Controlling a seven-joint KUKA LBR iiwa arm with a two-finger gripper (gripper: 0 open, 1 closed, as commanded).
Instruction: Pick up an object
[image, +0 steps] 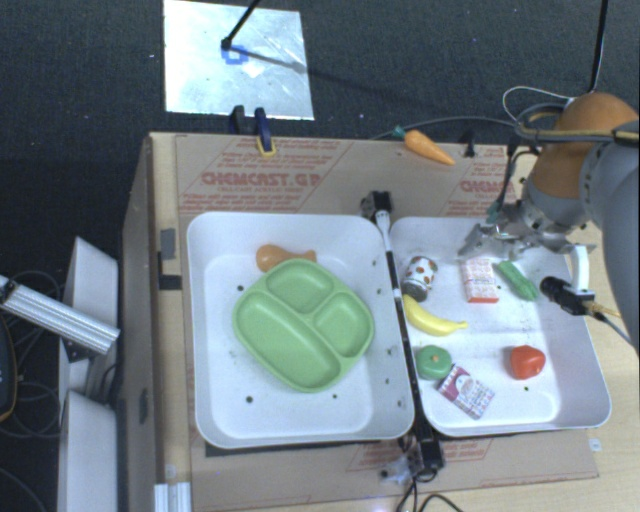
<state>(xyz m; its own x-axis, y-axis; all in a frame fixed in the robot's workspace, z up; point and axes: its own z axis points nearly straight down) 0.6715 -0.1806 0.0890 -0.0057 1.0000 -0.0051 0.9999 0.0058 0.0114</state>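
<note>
Arm (598, 160): reaching in from the right, bending down over the right bin (590, 400).
Claw (503, 236): hanging over the back part of the right bin; looking too blurry to tell if apart or together.
Red and white box (480, 281): lying in the right bin, just below the claw and a bit to its left, in the picture sitting very near the claw's tip.
Green toy (517, 279): lying slanted just beside the box, on its right, also just under the claw.
Brown and white toy (420, 275): sitting near the wall between the two bins, left of the box, a little way from the claw.
Banana (433, 319): lying in front of the brown and white toy, farther from the claw.
Green round toy (433, 361): resting just in front of the banana.
Red toy (526, 361): sitting toward the front right, well apart from the claw.
Red and white packet (465, 391): lying at the front of the right bin, farthest from the claw.
Left bin (215, 400): holding a green plate (303, 323) with an orange toy (272, 257) peeking out behind it.
Carrot (430, 147): lying on the bench behind the bins, outside both.
</note>
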